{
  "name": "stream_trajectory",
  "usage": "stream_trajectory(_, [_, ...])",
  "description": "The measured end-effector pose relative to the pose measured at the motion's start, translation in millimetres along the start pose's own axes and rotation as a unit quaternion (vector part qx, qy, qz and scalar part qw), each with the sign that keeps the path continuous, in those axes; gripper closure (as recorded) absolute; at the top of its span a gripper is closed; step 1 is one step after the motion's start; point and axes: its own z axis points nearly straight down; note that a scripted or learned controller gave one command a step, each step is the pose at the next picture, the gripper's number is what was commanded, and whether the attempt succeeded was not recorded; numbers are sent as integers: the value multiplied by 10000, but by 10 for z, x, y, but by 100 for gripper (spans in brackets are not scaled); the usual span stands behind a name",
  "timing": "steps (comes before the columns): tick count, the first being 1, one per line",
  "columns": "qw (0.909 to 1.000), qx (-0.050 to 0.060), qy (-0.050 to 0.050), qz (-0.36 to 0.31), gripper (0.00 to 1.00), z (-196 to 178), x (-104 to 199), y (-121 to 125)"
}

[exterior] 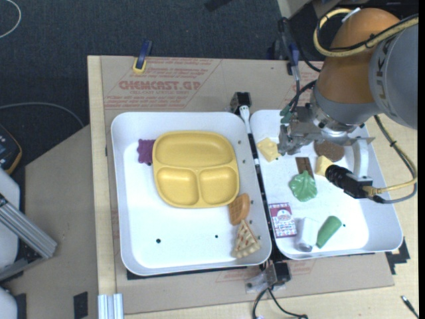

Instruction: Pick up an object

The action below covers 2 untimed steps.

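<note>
My gripper (289, 143) hangs low over the back left part of the right bin (384, 226), under the grey wrist and orange band. A pale yellow wedge (267, 149) lies just to its left. A brown block (303, 165) and a leafy green piece (303, 186) lie just in front of it. A round brown piece (329, 151) and a small yellow piece (323, 167) sit to its right, partly hidden by the arm. Nothing shows as held.
At the right bin's front lie a red and white packet (283, 219), a white cup (306, 234) and a green pepper (329, 231). The left bin (133, 224) holds a yellow divided plate (196, 167), a purple piece (145, 151), a bread roll (240, 209) and a waffle piece (246, 238).
</note>
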Motion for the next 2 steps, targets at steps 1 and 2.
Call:
stream_trajectory(1, [10000,1,-5,13,100,-13,328,230])
stream_trajectory(2, [10000,11,-11,29,100,44,472,265])
